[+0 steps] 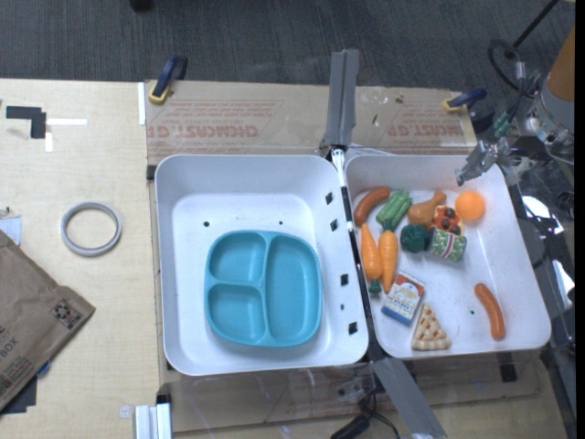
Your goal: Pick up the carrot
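Carrot [388,258] wedged against a twin | my gripper [477,165] far off, grip state unclear | may grab wrong one

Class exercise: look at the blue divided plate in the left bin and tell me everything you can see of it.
The blue divided plate is a rounded-rectangle dish in light teal, with a smooth plastic look. Raised ridges split it into three compartments: two smaller ones stacked on the left and one long one on the right. It lies flat, right side up, on the floor of the left bin, slightly below the middle, apart from the walls.
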Robot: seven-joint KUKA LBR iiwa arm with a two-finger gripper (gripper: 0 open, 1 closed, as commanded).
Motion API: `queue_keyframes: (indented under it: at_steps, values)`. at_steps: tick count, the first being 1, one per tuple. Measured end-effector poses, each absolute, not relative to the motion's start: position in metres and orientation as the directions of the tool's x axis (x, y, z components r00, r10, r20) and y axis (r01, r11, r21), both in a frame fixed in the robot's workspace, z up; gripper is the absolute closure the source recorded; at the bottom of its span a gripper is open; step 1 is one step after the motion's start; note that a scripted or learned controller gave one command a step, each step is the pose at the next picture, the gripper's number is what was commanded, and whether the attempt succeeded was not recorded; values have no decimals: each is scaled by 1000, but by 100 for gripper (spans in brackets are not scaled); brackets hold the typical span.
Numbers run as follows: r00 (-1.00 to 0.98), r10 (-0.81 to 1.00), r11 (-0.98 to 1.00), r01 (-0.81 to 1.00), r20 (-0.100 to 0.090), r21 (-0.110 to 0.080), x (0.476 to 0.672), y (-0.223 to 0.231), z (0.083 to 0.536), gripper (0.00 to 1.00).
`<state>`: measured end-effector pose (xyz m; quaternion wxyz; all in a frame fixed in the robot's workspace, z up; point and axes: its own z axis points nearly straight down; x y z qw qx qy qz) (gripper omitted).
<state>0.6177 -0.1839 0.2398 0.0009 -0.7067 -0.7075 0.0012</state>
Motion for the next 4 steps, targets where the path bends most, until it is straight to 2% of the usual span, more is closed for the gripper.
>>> queue_keyframes:
  at_steps: [1,2,3,4]
  values:
    - [-118,993,118,993,5,-3,619,-218,107,0]
    - [48,999,-48,999,-2,2,660,-198,94,0]
    - [45,999,-45,999,-5,3,660,-198,104,100]
    - [-266,964,266,964,-3,2,660,-143,237,100]
